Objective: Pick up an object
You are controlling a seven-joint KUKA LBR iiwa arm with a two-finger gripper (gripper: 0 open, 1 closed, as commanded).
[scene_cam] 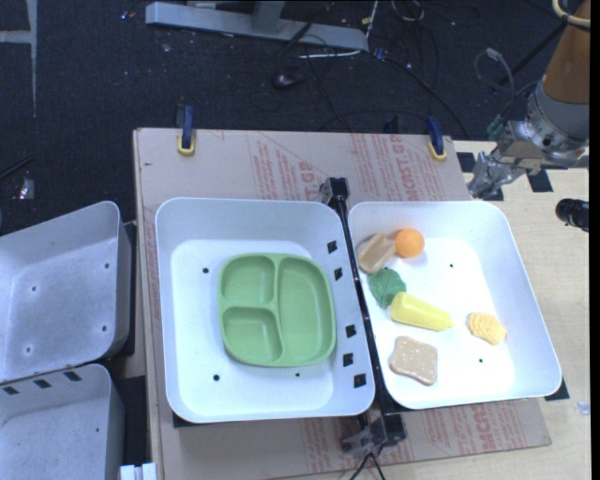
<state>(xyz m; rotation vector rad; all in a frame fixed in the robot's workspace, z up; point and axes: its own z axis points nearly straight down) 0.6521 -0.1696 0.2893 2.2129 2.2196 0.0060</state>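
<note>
From my seat the arm point(567, 66) ran off the right and top edges, so I saw just its wrist. The pincer point(487, 178) was too small and dim for me to judge. The leafy green piece point(385, 284) lay partly under the yellow piece point(420, 312). At far left, a spare white bin point(56, 281) was cropped.

The floor point(84, 84) is dark, almost black, with tiny light specks on it. Black cables point(422, 75) snake across it near the top, and a long grey metal bar point(253, 28) lies there too. A brown cardboard sheet point(281, 155) with faded red letters covers the bench — two clips point(186, 131) (blue and yellow) hold its far edge. At the left sit two spare white trays point(56, 281), tilted.
</note>
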